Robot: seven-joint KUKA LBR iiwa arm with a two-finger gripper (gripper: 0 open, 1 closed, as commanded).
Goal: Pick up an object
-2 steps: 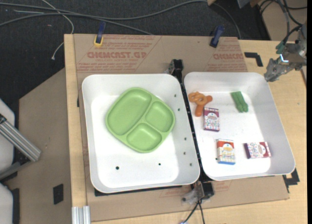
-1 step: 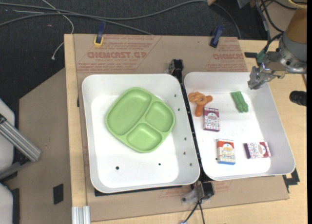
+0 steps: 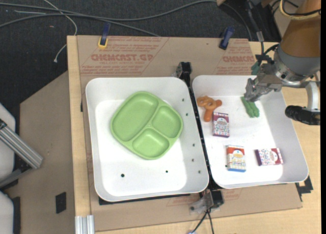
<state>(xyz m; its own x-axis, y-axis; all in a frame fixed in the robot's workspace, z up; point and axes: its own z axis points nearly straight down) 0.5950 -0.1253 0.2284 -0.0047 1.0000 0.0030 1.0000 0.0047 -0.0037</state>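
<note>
My end effector (image 3: 251,97) is down at the top of the green piece (image 3: 251,108) in the right bin (image 3: 290,141). Can't tell how it's set or whether anything is held. Grasp step, I reckon; next: confirm hold, lift straight.

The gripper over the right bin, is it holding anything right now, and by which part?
Cannot be told. The gripper sits at the top end of the green object, but no grasp is visible.
</note>
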